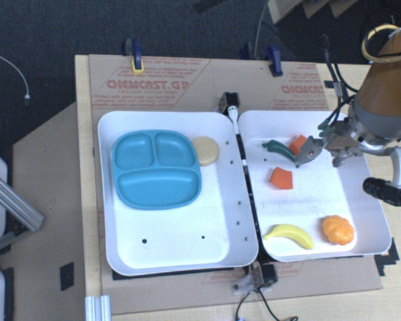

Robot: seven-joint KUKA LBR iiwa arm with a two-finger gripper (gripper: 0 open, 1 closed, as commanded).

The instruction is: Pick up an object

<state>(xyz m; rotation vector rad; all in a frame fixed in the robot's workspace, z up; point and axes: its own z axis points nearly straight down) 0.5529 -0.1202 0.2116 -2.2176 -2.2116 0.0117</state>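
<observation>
Right white bin (361,199), contents: one orange-red plastic block (281,178) near centre; one smaller orange-red piece (298,143) at 12 o'clock from it, just beside a dark green curved piece (278,148); one yellow toy banana (289,235) at 6 o'clock; one orange rounded toy fruit (338,229) at 5 o'clock.

Left white bin (174,246), contents: one blue three-compartment plastic tray (157,169); one cream round disc (206,150) touching the tray at 2 o'clock.

Two-finger gripper (306,151): low over the right bin at 12 o'clock, just beside the smaller orange-red piece; whether the jaws are spread or closed cannot be told.

Task status: judged not done. Every item lies in a bin; closing on one and lifting remain.
</observation>
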